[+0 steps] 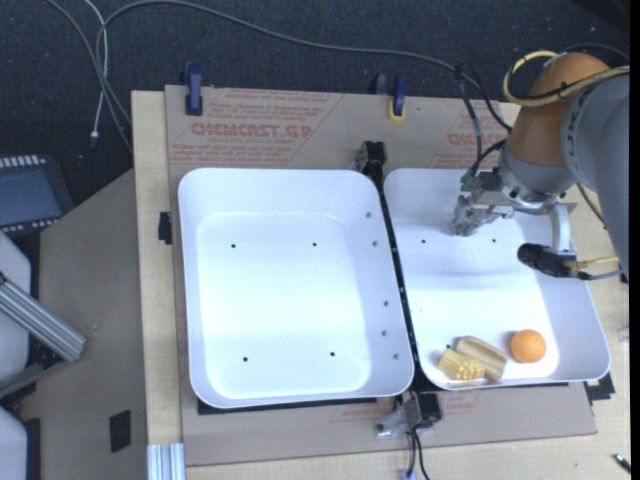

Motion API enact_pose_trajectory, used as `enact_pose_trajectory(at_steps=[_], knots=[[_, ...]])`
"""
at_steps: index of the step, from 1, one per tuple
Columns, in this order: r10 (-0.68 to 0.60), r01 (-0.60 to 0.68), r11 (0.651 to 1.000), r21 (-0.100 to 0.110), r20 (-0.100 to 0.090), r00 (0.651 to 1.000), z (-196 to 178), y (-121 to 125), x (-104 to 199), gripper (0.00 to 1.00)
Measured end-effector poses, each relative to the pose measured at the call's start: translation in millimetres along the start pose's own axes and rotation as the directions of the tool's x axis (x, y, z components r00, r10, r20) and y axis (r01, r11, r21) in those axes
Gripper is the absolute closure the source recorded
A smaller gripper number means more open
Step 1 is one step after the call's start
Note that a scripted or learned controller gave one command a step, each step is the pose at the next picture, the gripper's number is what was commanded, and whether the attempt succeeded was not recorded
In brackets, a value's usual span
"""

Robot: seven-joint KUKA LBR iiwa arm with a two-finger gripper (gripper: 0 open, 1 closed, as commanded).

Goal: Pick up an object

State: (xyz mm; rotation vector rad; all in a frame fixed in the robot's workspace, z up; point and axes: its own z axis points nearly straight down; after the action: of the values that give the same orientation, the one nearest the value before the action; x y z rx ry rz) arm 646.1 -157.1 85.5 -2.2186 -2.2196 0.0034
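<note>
two objects, an orange ball point(528, 346) and corn point(463, 367) (touching a tan piece), lie near the right bin's point(470, 278) front edge.

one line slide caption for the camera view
Gripper hangs over right bin; orange ball and corn lie near its front edge.

Ball point(528, 346) right of block point(481, 352) in right bin point(590, 328).

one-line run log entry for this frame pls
phase: approach | gripper: above right bin far end, holding nothing | orange ball, corn, bread roll: near edge, untouched
</note>
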Motion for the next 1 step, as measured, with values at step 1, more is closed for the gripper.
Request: enact_pose_trajectory(at_steps=[1], knots=[[0.0, 0.0, 1.0, -0.006, 0.001, 1.0, -13.9, 1.8, -0.2, 1.0]])
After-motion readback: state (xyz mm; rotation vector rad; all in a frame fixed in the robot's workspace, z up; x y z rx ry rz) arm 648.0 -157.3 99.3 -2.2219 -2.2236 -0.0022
